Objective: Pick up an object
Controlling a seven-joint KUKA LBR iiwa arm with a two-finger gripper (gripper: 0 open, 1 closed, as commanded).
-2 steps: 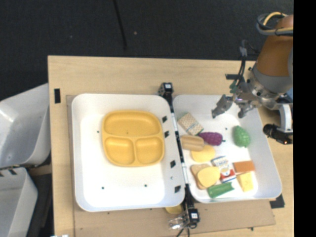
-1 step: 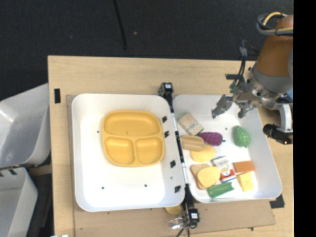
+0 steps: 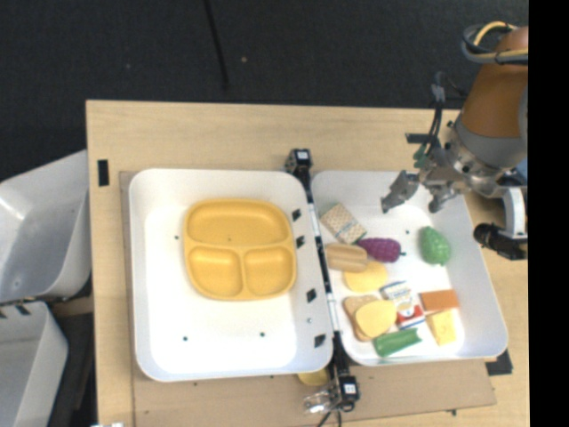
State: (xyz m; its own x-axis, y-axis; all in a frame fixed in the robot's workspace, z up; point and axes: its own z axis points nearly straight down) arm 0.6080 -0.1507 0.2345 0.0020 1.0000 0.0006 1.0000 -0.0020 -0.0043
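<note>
Green cylinder (image 3: pixel 396 342) at near rim, well apart from spread, unladen claw (image 3: pixel 416 196).

A yellow divided plate (image 3: pixel 238 247) lies in the left white bin (image 3: pixel 160 327) on the wooden surface (image 3: pixel 222 132).

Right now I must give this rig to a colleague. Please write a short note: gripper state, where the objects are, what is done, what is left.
Gripper: open, holds nothing, hovering over the back part of the right bin.
Objects: all lie in the right bin, among them the green round item, purple item, cracker and bread roll. The left bin holds the yellow divided plate.
Done: arm brought over the right bin.
Left: descend, grasp one object, lift it.
</note>
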